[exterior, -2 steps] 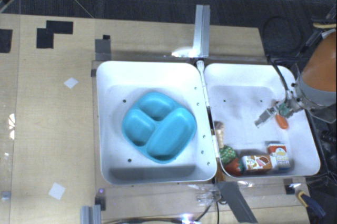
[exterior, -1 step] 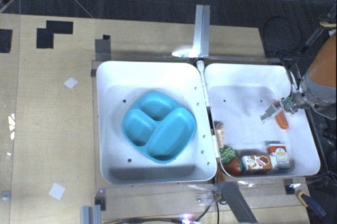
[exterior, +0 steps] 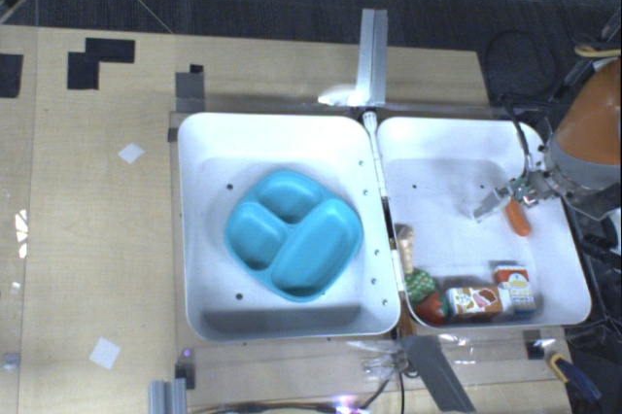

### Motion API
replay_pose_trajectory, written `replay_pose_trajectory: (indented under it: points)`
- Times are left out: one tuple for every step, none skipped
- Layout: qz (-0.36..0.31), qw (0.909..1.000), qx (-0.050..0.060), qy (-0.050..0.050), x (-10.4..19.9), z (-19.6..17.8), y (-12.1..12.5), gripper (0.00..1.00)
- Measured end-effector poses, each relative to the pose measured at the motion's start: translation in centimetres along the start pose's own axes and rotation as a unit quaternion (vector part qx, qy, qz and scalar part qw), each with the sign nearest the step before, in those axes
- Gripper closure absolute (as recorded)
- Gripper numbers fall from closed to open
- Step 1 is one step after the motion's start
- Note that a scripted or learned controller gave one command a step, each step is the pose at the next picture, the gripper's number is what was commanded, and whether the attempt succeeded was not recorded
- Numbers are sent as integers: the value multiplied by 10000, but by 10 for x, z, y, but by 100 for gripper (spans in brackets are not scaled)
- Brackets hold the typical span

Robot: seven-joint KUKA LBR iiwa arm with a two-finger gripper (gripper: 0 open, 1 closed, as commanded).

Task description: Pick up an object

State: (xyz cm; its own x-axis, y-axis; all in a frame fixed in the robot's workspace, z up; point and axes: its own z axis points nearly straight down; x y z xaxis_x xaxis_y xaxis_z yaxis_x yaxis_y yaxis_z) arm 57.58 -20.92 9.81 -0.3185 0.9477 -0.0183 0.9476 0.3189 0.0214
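the tool [exterior: 498,200] hangs low in the right bin [exterior: 437,150] near its right wall, fingers apart, with an orange carrot-like piece [exterior: 519,218] just beside one tip, not between them. closing here could pinch air or nudge it away. the other items, a small carton [exterior: 513,288] and a packet [exterior: 471,301], crowd the front edge, well apart.

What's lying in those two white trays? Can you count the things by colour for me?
Blue: 1, the divided plate in the left bin.
Orange: 1, the carrot-like piece near the gripper, right bin.
Green and red: 1, the strawberry-like toy.
Mixed-colour packages: 2, the small packets.
Tan: 1, a small item, too blurred to identify.
Total: 6
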Motion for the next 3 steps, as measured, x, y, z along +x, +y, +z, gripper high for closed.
replay_pose_trajectory:
  points:
    - [-623, 9980, 6, 58, -8, 5, 47, 0]
    - [77, 9999, 20, 87, -6, 7, 54, 0]
    - [-141, 9998, 43, 103, 6, 9, 18, 0]
